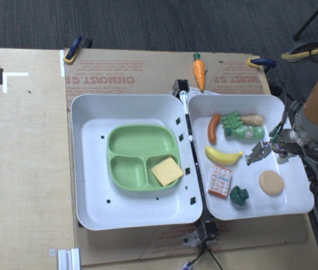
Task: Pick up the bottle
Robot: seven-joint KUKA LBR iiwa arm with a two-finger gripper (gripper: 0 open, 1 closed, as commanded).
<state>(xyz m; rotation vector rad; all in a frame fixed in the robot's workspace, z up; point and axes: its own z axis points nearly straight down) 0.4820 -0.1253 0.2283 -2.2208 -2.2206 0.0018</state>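
A light tan bench (23,167) stands on a dark grey carpet floor (147,10). A flat brown cardboard sheet (125,75) with red letters lies on it, held by blue clamps (73,48). Two smooth white bins sit side by side on the cardboard. The left bin (88,167) holds a shiny green plate (142,139) with three parts, and a yellow square block (166,171) lies in the part at 5 o'clock. In the right bin (294,201), the green bottle (247,133) lies on its side near 12 o'clock, beside a red sausage (213,128). A curved yellow banana (222,156) lies in the middle. The gripper (258,153) hangs at 3 o'clock, just below the bottle and not on it; it is not clear if it is open or closed. A round tan bun (271,183) sits at 4 o'clock.
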